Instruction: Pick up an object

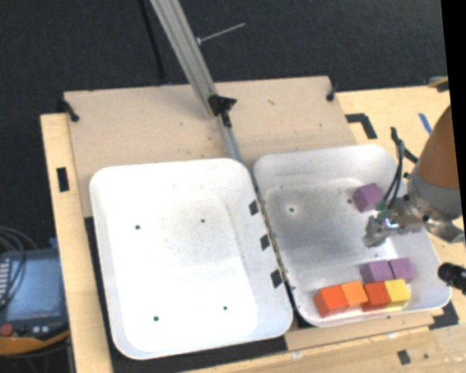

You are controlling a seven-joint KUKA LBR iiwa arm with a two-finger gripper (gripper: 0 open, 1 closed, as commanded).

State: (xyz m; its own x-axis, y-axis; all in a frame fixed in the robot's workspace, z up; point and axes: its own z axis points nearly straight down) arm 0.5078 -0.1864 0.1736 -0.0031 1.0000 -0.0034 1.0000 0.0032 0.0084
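Bench, 2 bins; my gripper [376, 231] hangs over right bin [314, 173], fingers unclear. Approach step; next, descend onto a purple block [367, 197].

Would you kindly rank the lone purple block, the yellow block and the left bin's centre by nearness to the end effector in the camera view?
1. Lone purple block, just above-left of the end effector.
2. Yellow block, below, by the right bin's near wall.
3. Left bin, far left.

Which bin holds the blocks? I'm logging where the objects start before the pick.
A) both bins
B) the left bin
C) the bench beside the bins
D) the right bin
D: the purple blocks and the orange blocks all lie in the right bin.
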